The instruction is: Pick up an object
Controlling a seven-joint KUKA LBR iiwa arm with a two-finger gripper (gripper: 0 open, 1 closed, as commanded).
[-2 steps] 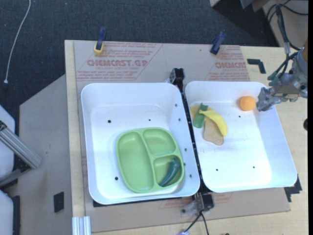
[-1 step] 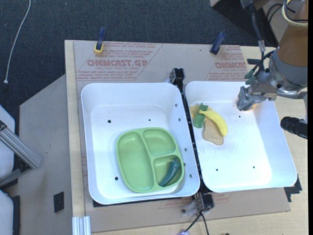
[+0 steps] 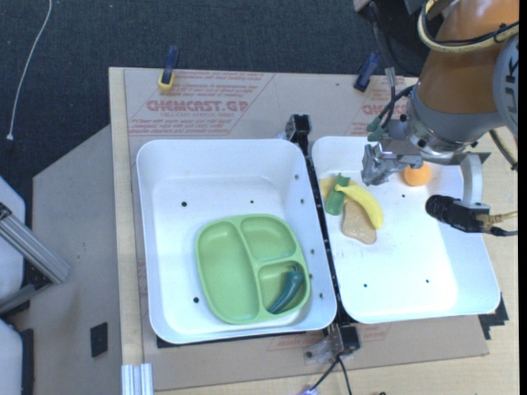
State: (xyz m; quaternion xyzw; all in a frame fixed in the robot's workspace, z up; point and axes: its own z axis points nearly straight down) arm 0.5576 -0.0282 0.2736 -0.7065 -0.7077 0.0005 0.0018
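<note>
**Approach over the right bin, nothing lifted yet**

In the left bin (image 3: pixel 165 220) lies a green divided plate (image 3: pixel 235 274), and in its lower right compartment rests a dark green pepper (image 3: pixel 286 292). This bin has plenty of bare floor along its far and left sides, but the plate sits close to the near wall and to the divider between the bins.

Across that divider, in the right bin (image 3: pixel 412 278), the candidate objects cluster at the far left corner: a small green piece (image 3: pixel 333 202) just beside the wall, a yellow banana (image 3: pixel 366 206) lying aslant, and a tan, potato-like lump (image 3: pixel 358 225) touching the banana's underside. An orange ball (image 3: pixel 416 174) sits farther right, near the far wall.

The gripper (image 3: pixel 375 169) hangs above the far part of the right bin, between the banana and the orange ball, just beyond the banana's upper end. From this slant I cannot tell how it is set, and nothing shows in its grasp. The step in hand looks like the approach, with the pick not yet made.

The next move probably calls for settling on one object and descending straight onto it. The banana cluster is crowded and close to the divider wall, so a descent there risks nudging neighbours or clipping the rim. The orange ball stands apart but may roll. The near half of the right bin is open floor.
</note>
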